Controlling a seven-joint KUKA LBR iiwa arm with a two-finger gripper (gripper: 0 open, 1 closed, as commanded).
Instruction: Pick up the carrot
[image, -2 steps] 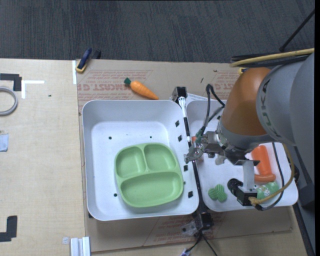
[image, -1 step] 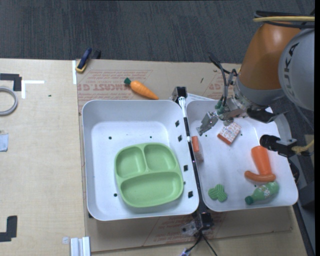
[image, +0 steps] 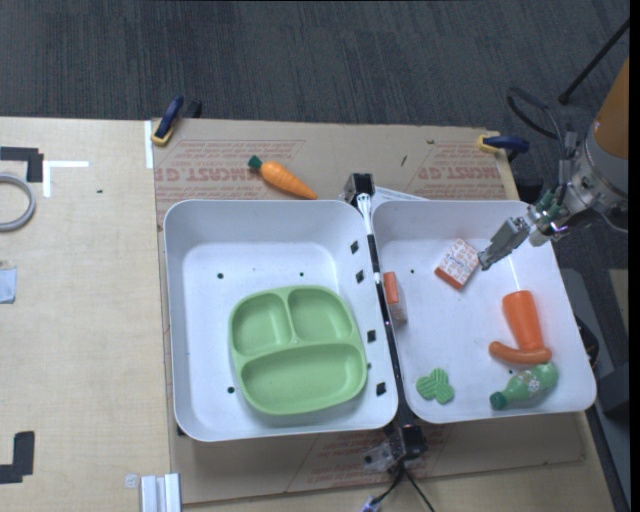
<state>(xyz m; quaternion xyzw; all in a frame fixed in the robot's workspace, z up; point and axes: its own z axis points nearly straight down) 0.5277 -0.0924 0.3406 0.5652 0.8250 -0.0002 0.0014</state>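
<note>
Cardboard-covered bench bearing two white bins, carrot lying outside behind the left bin, gripper over the right bin's back edge, finger spread unclear, arm cut off at right.

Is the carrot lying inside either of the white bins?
No. The carrot lies on the cardboard behind the left bin, outside both bins.

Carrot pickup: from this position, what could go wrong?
The carrot lies on the cardboard behind the left bin, outside both bins, far from the hand over the right bin. The reach might fall short. The hand could instead grab the nearby orange cup or small carton.
</note>
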